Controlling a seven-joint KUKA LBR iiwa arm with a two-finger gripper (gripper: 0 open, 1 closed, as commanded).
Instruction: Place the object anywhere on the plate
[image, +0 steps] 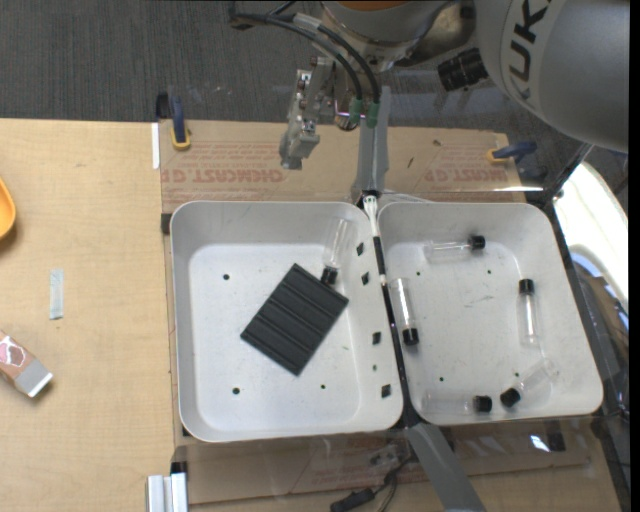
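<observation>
A black ribbed plate (296, 318) lies tilted on the floor of the left bin (200, 300). A clear tube with a black cap (336, 250) rests by that bin's back right corner, its cap end touching the plate's upper corner. Several more clear capped tubes lie in the right bin (560, 300): one at the back (450, 247), one along the left wall (404, 310), one at the right (527, 312). My gripper (297, 150) hangs high over the cardboard behind the left bin, well clear of plate and tubes. Nothing shows in it.
Blue clamps (178, 128) (510, 152) hold the cardboard sheet at the back. On the wooden bench to the left lie a small grey strip (56, 295), a wrapped packet (24, 366) and an orange rim (5, 212). Cables trail from the wrist above the bins' divider.
</observation>
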